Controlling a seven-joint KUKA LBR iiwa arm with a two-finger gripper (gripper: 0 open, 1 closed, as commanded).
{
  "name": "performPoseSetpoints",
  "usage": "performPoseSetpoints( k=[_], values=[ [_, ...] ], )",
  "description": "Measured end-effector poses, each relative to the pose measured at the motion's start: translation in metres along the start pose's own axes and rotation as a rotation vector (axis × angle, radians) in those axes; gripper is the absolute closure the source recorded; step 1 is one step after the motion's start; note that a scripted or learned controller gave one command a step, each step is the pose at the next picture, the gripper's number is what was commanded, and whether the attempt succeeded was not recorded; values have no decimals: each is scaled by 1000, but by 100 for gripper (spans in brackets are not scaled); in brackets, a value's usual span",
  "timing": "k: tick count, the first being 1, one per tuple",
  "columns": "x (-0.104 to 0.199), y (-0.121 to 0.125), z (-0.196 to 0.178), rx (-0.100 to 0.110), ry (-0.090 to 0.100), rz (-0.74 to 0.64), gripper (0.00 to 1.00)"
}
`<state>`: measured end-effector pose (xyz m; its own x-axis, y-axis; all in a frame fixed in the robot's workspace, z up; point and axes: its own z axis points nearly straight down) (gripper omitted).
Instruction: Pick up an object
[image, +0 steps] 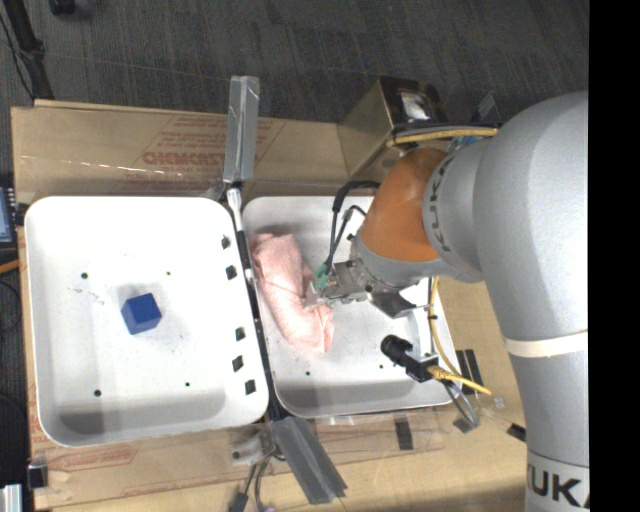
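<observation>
- Nearest you, at 6 o'clock in the view, grey metal brackets (300, 455) stuck out from under the seam where the two bins met
- The left bin (60, 400) took up the 9 o'clock side; you had a blue cube (141, 312) lying on its floor, a little toward 9 o'clock from the bin's centre and well apart from every wall
- The right bin (340, 400) sat just beside it toward 3 o'clock, with small black clips (238, 335) spaced along the seam between them
- A crumpled pink cloth (290, 290) lay in the right bin close to its 9 o'clock wall, stretched from about 11 o'clock down toward 6 o'clock; it was the object nearest the gripper
- The gripper (332, 285) was low inside the right bin at the cloth's 3 o'clock edge, touching it or just beside it; you could not tell whether it was open, closed or gripping the cloth
- The grey arm (530, 230) with its orange band (400, 215) came in from 3 o'clock and hid the bin's 1 o'clock corner
- Farther off, toward 12 o'clock, brown cardboard (130, 140) with red print lay beyond the bins' far rims, and a grey metal bar (240, 120) ran up from the seam
- Farthest from you, dark floor (250, 40) ran across the top
</observation>
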<state>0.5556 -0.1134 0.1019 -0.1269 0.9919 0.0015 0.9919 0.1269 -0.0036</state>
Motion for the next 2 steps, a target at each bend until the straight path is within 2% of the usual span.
performPoseSetpoints(
  k=[1,2],
  values=[
    [42,45,-90,-1,-1,-85,100],
    [26,80,-89,1,-1,55,100]
  ],
)
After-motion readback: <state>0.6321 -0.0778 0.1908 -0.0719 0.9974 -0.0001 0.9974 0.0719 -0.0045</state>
